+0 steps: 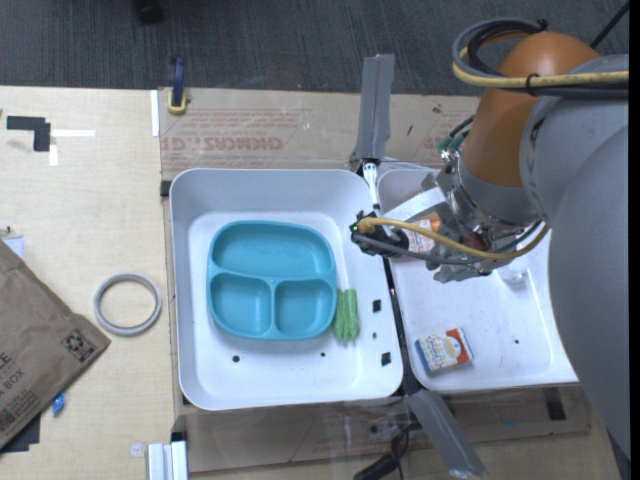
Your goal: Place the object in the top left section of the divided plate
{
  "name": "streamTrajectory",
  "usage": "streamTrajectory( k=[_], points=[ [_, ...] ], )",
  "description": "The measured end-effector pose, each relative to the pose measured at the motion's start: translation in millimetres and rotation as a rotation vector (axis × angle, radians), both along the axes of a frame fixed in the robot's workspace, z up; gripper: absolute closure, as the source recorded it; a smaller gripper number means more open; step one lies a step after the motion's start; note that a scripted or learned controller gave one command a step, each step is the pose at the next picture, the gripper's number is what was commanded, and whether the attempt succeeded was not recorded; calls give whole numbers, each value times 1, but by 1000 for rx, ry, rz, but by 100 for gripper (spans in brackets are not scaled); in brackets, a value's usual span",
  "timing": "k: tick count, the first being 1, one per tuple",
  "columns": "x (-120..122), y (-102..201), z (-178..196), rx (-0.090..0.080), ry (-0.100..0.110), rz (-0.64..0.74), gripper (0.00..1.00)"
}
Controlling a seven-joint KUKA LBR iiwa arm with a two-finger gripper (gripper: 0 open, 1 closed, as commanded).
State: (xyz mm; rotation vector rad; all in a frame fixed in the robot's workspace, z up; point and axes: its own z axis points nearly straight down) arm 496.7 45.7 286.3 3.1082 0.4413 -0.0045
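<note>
Cardboard (270,133) behind bins reads "CHEMCO'S" (upside down); small carton (443,350) label illegible; blue divided plate (272,279) w/ green object (346,315) beside; gripper (450,243) state can't tell.

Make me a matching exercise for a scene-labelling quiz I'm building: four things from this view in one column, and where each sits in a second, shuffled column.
Things:
1. divided plate
2. green object
3. small carton
4. tape ring

Places:
A. on the bench, left of both bins
B. in the right bin, near its front edge
C. middle of the left bin
D. in the left bin, against the plate's right edge

Pairs: 1-C, 2-D, 3-B, 4-A
</note>
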Motion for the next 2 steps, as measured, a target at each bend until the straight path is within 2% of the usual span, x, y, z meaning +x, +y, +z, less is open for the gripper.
streamTrajectory(
  k=[1, 2],
  points=[
    [-20, -51, -48, 1, 4, -78, 100],
    [-19, -112, -11, 1, 2, -65, 100]
  ],
)
